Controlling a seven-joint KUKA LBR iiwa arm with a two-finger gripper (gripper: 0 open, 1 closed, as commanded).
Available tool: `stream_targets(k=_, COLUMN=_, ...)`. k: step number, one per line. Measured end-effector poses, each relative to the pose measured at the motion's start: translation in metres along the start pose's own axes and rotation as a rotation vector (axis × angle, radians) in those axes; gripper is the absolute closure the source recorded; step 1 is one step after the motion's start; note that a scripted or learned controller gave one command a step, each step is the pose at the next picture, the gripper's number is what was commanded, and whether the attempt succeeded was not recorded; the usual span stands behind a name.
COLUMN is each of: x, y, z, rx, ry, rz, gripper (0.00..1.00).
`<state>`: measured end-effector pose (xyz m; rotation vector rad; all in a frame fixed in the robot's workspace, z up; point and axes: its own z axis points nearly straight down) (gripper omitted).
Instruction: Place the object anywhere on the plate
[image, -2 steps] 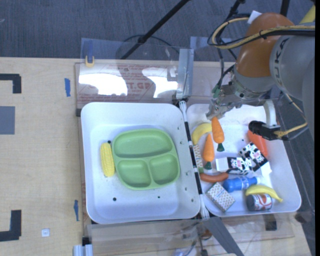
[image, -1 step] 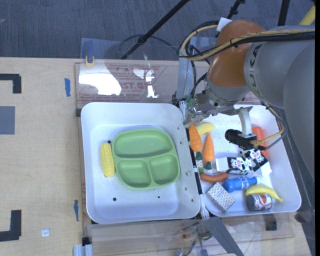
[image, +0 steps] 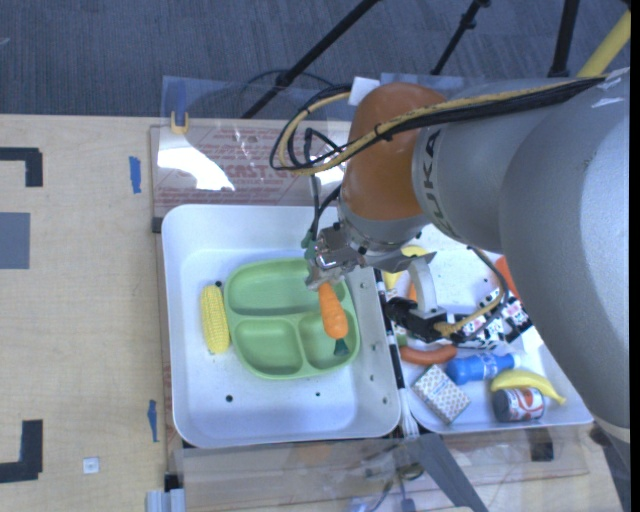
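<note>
End effector (image: 327, 277) grips a smooth tapered orange carrot (image: 333, 312) over the glossy green sectioned plate (image: 262, 290).

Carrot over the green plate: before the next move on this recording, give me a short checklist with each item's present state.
1. Carrot lies over the plate, above its right compartment: ok.
2. Carrot is between the pincer fingers: cannot tell; its top end sits right under the pincer.
3. Carrot already rests on the plate surface: cannot tell from this slanted view.
4. Plate sits flat inside the left bin: ok.
5. Corn cob lies beside the plate's left edge, away from the carrot: ok.
6. Right-bin items, such as the banana, are apart from the plate: ok.
</note>
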<state>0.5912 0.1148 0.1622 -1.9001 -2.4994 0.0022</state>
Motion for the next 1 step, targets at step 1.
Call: stream_targets(k=1, x=-0.0007, y=0.0001, z=-0.0002, rx=-0.001, ry=0.0, rz=0.001, gripper=0.0)
